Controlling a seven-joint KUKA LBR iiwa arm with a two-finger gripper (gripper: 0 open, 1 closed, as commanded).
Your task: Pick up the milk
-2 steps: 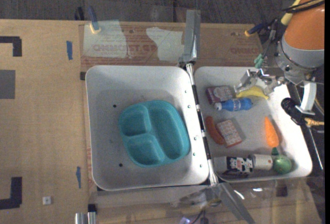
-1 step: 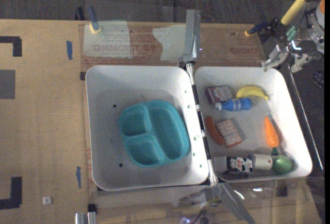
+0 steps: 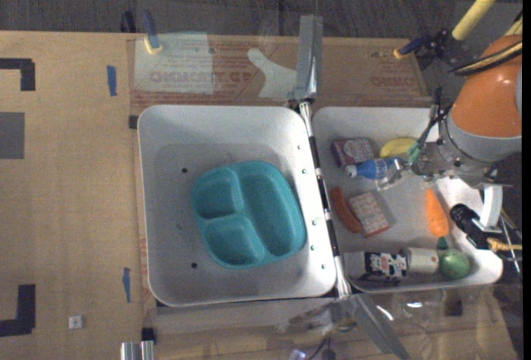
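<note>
Along the front wall of the right bin [image 3: 489, 274], the milk [image 3: 387, 263] lies on its side: a small black-and-white carton, end to end with a pale tube [image 3: 423, 260] and a green fruit [image 3: 454, 265]. My end effector [image 3: 425, 161] hovers well back from it, over the bin's rear, near the water bottle [image 3: 373, 169] and the yellow piece [image 3: 399, 148]; I cannot tell how wide it stands, and I see nothing in it. To do this well, I judge I should travel forward, align across the carton's short width, and descend at its middle, clear of the tube touching its right end. The bin wall crowds the near side, so one side has little room. A red sausage [image 3: 343, 210], a patterned packet [image 3: 369, 213] and a carrot [image 3: 436, 214] lie between; the teal tray [image 3: 247, 214] sits in the left bin [image 3: 158, 201].
</note>
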